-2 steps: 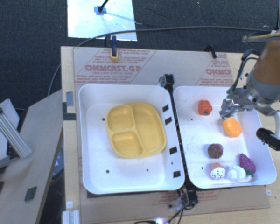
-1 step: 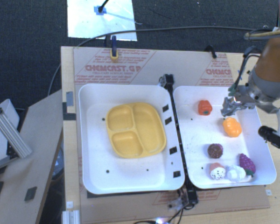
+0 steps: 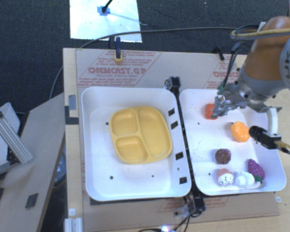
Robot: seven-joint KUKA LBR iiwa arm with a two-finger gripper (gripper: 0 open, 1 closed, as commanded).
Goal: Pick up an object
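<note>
While the arm leans in over the right bin (image 3: 280,175), its gripper (image 3: 220,108) (I cannot tell its opening) touches a small orange-red object (image 3: 210,111) near the bin's far-left corner, beside "CHEMCAST" lettering (image 3: 117,71).

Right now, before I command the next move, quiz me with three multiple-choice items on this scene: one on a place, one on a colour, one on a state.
1. Where is the yellow divided plate?
A. left bin
B. right bin
C. on the bench outside both bins

2. What colour is the toy beside the gripper?
A. blue
B. orange-red
C. green

3. How does the orange pepper-like toy lie?
A. lifted in the air
B. stacked on the plate
C. resting on the right bin floor

Answers: 1 A, the plate sits in the left bin. 2 B, the orange-red toy lies at the gripper. 3 C, it lies loose on the floor.
</note>
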